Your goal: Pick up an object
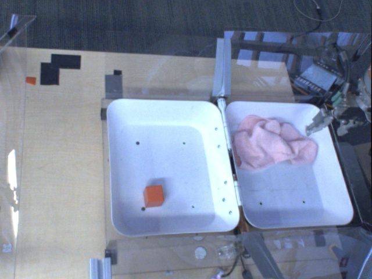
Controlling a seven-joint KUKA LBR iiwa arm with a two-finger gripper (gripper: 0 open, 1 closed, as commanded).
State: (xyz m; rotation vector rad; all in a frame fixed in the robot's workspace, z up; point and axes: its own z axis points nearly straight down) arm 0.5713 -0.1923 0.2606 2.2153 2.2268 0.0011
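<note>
An orange block (154,196) is sitting low in the left bin (165,112), well apart from everything else. A crumpled pink cloth (273,142) is lying in the right bin's (299,217) upper half, stretching left-right. The tool (317,124) is hovering at its right end, nearest it; its opening I cannot tell.

Left bin (125,156) holds a block (154,196) near its front; right bin (325,208) carries a cloth (273,142) toward the back, end effector (317,124) beside it.
</note>
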